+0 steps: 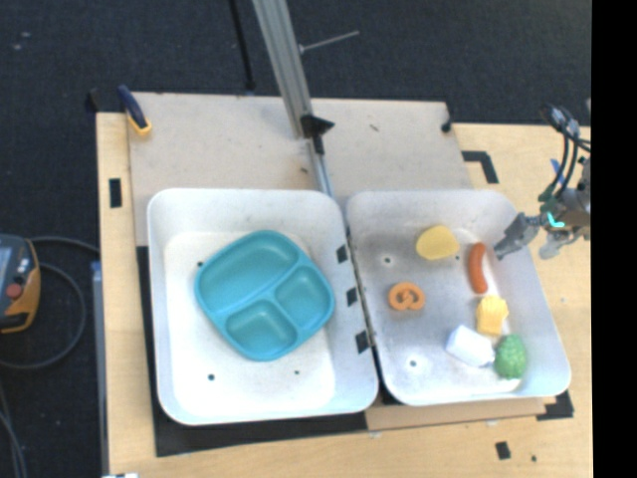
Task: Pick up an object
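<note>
Two bins on the bench: the left bin [169, 267] carries a teal divided plate [264, 294], the right bin [398, 217] the candidates. Moving across it: an orange ring [406, 297], yellow lump [436, 242], white block [468, 345], red sausage [479, 267], yellow piece [492, 315], green piece [510, 357]. At the far right edge the gripper [542, 232] hovers with nothing visibly in it; its opening can't be made out. Best bet, I'd say: the sausage, nearest and well clear of its neighbours.

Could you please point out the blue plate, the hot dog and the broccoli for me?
blue plate [261, 257]: camera view, on the ridge where its compartments meet.
hot dog [479, 268]: camera view, middle of its length.
broccoli [510, 357]: camera view, centre of its green head.
</note>
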Available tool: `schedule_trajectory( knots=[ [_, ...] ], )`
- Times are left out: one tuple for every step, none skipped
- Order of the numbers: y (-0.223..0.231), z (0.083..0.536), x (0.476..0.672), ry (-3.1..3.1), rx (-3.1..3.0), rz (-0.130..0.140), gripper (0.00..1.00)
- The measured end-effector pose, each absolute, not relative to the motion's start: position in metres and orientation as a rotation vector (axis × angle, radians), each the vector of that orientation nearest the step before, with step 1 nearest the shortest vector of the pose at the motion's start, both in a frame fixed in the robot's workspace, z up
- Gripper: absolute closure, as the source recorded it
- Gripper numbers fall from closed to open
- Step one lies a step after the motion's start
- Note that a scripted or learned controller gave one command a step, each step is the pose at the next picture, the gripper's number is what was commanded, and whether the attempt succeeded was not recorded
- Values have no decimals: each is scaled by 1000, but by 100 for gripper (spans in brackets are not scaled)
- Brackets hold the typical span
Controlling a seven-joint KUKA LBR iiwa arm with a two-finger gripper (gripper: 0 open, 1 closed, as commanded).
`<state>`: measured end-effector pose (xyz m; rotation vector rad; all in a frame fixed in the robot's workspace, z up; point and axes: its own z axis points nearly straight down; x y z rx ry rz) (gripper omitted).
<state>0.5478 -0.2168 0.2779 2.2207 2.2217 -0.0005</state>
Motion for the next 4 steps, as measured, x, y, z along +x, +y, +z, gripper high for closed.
schedule_trajectory(
  knots=[
    [-217,279,548,2222,2218,-1,0],
    [-216,236,546,2222,2221,-4,0],
    [-223,192,542,2221,2223,-4,0],
    [-223,131,548,2221,2225,-5,0]
  ],
)
